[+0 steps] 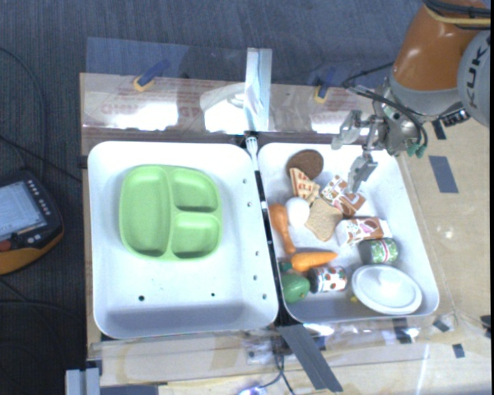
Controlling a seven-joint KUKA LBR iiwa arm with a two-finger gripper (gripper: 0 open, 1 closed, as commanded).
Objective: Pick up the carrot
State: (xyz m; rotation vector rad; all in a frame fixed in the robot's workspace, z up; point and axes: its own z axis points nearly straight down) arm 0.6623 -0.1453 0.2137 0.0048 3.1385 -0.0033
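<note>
Upper right of frame: gripper (364, 164) hangs over right bin (412, 208), fingers spread, holding nothing | carrot (312, 261) lies lower-middle of that bin, touching green pepper (295, 287), near white bowl (386, 289) | advice: travel down-left, align fingers across its width, avoid neighbours.

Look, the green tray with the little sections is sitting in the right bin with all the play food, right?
Not quite. The camera view shows the green tray in the left bin, by itself. The play food, including the carrot, is in the right bin. The tray does have little sections.
</note>
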